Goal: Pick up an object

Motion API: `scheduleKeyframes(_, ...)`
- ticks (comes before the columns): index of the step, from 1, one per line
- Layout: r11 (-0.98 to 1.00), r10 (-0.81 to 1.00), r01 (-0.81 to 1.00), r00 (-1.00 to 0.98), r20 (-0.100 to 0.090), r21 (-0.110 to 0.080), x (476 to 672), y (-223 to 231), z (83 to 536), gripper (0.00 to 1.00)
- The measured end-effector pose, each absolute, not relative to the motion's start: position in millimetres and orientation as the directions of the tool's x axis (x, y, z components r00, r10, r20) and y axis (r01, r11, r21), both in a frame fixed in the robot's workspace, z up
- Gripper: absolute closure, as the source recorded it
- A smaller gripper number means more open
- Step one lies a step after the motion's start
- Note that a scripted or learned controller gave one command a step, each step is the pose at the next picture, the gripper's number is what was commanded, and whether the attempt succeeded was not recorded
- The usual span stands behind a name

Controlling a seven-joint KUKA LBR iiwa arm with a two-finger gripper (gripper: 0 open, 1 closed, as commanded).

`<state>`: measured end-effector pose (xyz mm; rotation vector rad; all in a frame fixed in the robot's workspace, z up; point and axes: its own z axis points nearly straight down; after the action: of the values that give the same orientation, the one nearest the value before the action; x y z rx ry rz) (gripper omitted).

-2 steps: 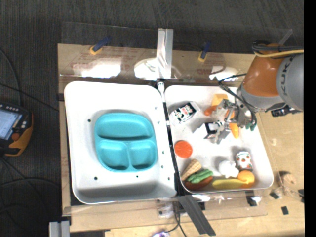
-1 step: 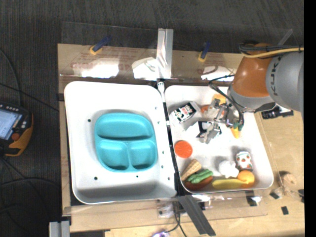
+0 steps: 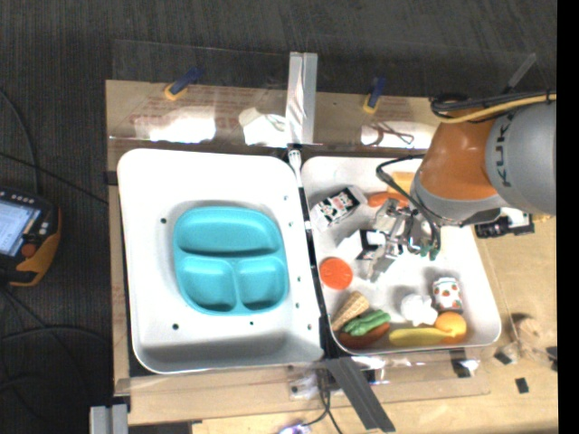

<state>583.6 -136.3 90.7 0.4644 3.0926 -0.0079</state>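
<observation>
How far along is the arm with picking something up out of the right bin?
Early stage. Done: the arm has reached into the right bin, and its pincer hangs low over the bin floor. In hand: no item can be seen gripped. Left: grasping and lifting something. The orange disc, the black-and-white carton, the banana and the small can all lie on the bin floor.

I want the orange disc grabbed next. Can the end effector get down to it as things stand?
Probably yes: the end effector hangs just right of the orange disc, which lies flat with nothing over it.
</observation>
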Motion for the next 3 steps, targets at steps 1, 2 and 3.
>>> scheduleKeyframes(1,0.901,0.434,0.434,-0.901,0.001,-0.003,661.5,-134,91,0.00)
scheduleKeyframes(2,0.922,0.386,0.386,-0.922,-0.013,-0.002,608.5,-216,90,0.00)
scheduleKeyframes(3,0.920,0.392,0.392,-0.920,-0.014,0.002,608.5,-155,90,0.00)
